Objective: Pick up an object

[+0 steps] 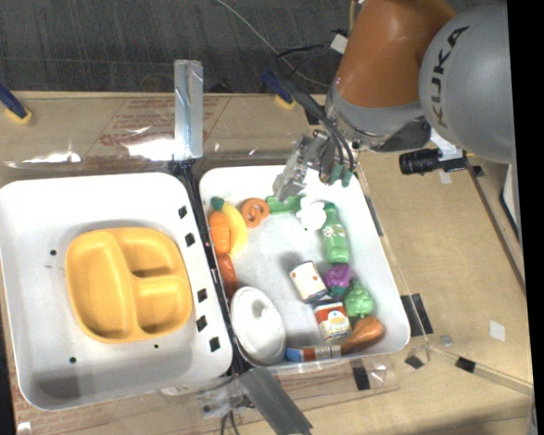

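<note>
Green bottle [335,236] | right bin [382,251], 1 o'clock part | we see it upright-lengthwise, at 5 o'clock from gripper [304,174], near | we cannot tell gripper's state.

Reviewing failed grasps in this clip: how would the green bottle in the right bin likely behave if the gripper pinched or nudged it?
The green bottle lies on its side, so a nudge would probably roll it. Its smooth, rounded body may slip between fingers. It looks like a light plastic toy, likely rigid. The white toy close at its cap end could crowd a grasp there.
</note>
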Tool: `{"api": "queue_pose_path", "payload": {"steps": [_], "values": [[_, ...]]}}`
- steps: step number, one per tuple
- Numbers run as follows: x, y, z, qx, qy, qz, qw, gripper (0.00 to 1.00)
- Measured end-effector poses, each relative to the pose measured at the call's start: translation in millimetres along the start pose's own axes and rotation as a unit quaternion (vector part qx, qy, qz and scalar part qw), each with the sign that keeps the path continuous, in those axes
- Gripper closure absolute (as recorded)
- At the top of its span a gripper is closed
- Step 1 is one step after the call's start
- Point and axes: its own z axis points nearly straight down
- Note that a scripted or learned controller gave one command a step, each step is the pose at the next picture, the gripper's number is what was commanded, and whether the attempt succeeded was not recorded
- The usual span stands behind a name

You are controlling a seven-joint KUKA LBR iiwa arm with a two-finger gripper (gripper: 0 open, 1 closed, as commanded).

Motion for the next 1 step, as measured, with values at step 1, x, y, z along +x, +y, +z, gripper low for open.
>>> {"api": "queue_pose_path", "payload": {"steps": [1], "values": [[-28.8, 17.7, -3.5, 0.0, -0.002, -0.028, 0.9996, 1.0]]}}
